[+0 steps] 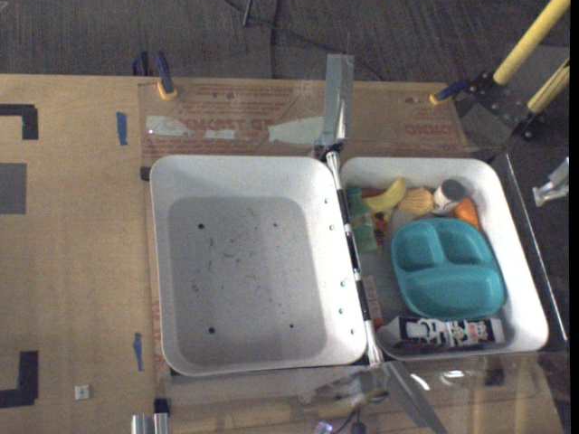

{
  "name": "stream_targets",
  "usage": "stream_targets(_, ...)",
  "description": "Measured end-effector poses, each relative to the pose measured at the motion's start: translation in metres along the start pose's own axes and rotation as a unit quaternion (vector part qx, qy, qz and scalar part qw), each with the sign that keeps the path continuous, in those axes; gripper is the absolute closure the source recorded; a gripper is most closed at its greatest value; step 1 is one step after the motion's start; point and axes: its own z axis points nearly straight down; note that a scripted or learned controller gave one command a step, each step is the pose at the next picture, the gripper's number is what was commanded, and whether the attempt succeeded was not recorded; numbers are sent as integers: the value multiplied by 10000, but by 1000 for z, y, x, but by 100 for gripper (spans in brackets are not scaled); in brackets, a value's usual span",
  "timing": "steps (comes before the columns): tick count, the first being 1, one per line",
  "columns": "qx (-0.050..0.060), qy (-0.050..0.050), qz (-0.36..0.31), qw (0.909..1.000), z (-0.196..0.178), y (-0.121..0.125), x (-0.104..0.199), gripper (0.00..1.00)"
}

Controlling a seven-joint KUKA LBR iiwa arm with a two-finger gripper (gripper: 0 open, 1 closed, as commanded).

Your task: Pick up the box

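The box (450,331) is long and flat, black and white with print. It lies on its side along the front wall of the right bin (529,283), just below a teal divided plate (445,268). A small pale grey part of my gripper (552,188) pokes in at the far right edge of the camera view. It is outside the right bin's right wall, well away from the box.
The right bin also holds a yellow banana (387,195), a tan round item (416,203), a small dark-topped can (450,192), an orange piece (466,213) and a colourful packet (360,224) by its left wall. The left bin (163,242) sits alongside. Yellow clamps stand at the back right.
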Motion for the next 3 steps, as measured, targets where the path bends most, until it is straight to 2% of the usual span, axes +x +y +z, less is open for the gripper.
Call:
stream_targets(1,-23,-14,-5,10000,-11,1,0,100)
stream_targets(2,-1,8,-187,9998,-72,16,106,100)
stream_targets(3,18,7,903,9959,-72,3,106,100)
